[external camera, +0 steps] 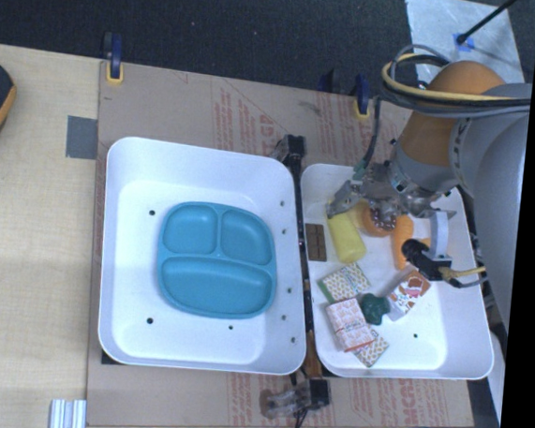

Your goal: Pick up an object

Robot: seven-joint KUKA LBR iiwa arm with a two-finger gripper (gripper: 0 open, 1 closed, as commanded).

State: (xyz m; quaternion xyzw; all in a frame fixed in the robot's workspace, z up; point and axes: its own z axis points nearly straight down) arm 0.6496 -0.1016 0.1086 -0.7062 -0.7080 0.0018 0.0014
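The task does not name one object, so any piece in the right bin [466, 354] may serve. The nearest to the gripper [379, 202] is the yellow block [345, 237], which lies in the upper left part of this bin, just below and left of the gripper. It looks like a toy food piece of plastic or foam — I judge it light, quite stiff and a little smooth, so the best hold is across its short sides, near the middle.

Just beside it, under the gripper, I see an orange round piece [380, 221] and a second orange piece [403, 236] to its right; both are partly covered, and I cannot tell their exact shape. They are probably light too, but round things can slip out.

Lower in the bin lie flat things: one green-checked packet [346, 283], one red-patterned packet [351, 324], one small tan packet [372, 349] touching it, one dark green piece [374, 309], and one white and red tube-like piece [408, 293]. The packets seem thin and soft — hard to take from above, better by an edge.

So I count about eight objects in the right bin. The left bin [119, 241] bears one blue divided plate [217, 258], with three compartments.

The gripper hangs low over the orange pieces; whether it is released or clenched, I cannot tell, and I see nothing clearly held in it.
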